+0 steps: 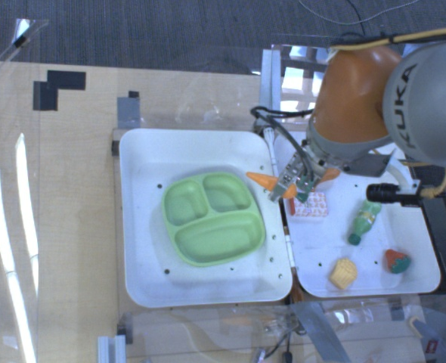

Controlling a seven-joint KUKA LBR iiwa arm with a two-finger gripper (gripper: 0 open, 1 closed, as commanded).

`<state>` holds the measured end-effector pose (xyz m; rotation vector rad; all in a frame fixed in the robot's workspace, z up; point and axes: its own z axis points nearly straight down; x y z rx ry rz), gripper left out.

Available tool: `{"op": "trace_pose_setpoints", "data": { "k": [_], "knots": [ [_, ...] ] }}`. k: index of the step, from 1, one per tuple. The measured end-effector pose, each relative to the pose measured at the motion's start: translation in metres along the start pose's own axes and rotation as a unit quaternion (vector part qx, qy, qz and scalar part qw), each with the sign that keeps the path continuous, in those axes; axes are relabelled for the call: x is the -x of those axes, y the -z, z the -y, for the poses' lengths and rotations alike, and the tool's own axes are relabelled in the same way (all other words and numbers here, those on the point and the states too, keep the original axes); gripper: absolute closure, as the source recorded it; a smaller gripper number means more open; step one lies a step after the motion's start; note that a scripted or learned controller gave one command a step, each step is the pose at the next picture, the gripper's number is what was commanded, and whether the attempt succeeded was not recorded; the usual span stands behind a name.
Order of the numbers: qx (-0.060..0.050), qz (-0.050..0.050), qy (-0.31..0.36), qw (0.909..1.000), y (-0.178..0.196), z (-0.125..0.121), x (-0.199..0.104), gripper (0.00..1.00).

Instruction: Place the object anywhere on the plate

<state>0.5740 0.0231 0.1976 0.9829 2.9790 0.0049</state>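
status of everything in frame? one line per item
gripper: over the seam between the bins, shut on the carrot
carrot: in the fingers, tip out over the left bin, not on the plate
green plate: flat in the left bin, three compartments, nothing in them
green bottle: lying in the right bin
corn: lying in the right bin
red-and-white packet: flat in the right bin, near the gripper
strawberry: resting in the right bin

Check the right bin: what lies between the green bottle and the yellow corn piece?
Nothing in the camera view: bare white bin floor separates the green bottle from the yellow corn piece.
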Motion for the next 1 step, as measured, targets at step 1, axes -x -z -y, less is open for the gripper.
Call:
{"op": "trace_pose_setpoints", "data": {
  "k": [1],
  "knots": [
    [0.0,0.0,0.0,1.0,0.0003,0.0004,0.0004,0.0]
  ]
}}
